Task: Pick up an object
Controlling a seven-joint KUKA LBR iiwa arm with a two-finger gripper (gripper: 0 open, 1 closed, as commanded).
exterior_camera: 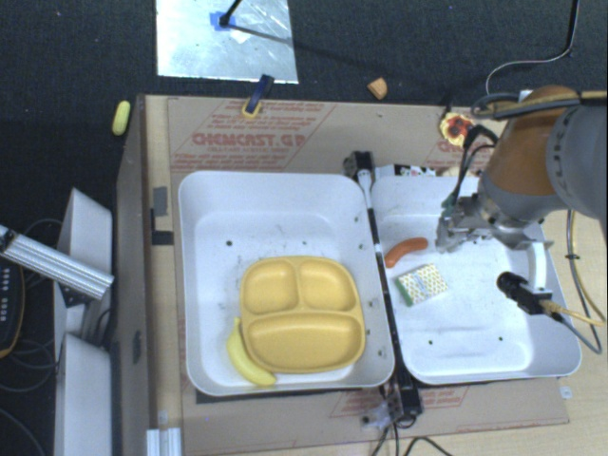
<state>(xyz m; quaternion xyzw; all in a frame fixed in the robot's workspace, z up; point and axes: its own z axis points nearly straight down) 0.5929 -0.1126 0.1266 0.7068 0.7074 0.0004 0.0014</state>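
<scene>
End effector (448, 236) near orange sausage (407, 250), checkered block (422, 283) beside

Even bright light, soft faint shadows, mild blur

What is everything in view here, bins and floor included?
left bin: one, white, on the bench
right bin: one, white, beside it
divided tray: one, yellow, in left bin
banana: one, yellow, left bin, against the tray's lower left edge
sausage-shaped piece: one, orange-red, right bin, near the shared wall
patterned block: one, green and white, right bin, below that piece
silver sheet: one, floor beyond the bench
small lump: one, tan, floor beyond the bench
arm: one, grey with orange band, from the right
pincer: one, grey, over right bin, right of the orange-red piece
</scene>
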